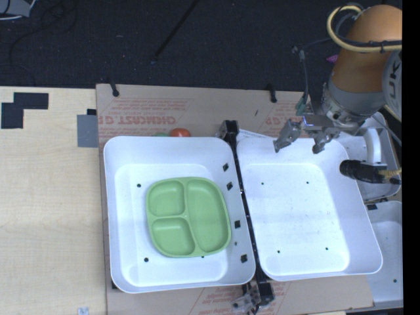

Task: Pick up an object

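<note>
- Where the left bin (125,176) has its flat floor, a pale green divided plate (189,216) lies right side up, a little toward 5 o'clock from the bin's middle.
- The plate has three compartments: two small ones on its 9 o'clock side and one long one on its 3 o'clock side.
- The left bin is white and shallow with rounded corners, and its floor carries a few small dark spots around the plate.
- A black divider strip (237,195) with clips runs between this bin and the right bin (354,241), whose white floor shows the same small dark spots.
- The gripper (298,148) hangs over the right bin's rim at 12 o'clock, well apart from the plate and at about 2 o'clock from it; its two fingers are spread, with nothing between them.
- Above the gripper rise the grey wrist and the arm's orange band (374,31).
- Both bins rest on a brown cardboard sheet (197,110) printed with red lettering.
- A small red rounded thing (179,133) sits on the cardboard just past the left bin's rim at 12 o'clock, partly hidden by that rim.
- The bench (46,209) is pale wood, marked at 10 o'clock of the left bin with black patches (23,107) and a grey square (86,130).
- Beyond the bench lies a dark floor (197,31) crossed by thin cables.
</note>
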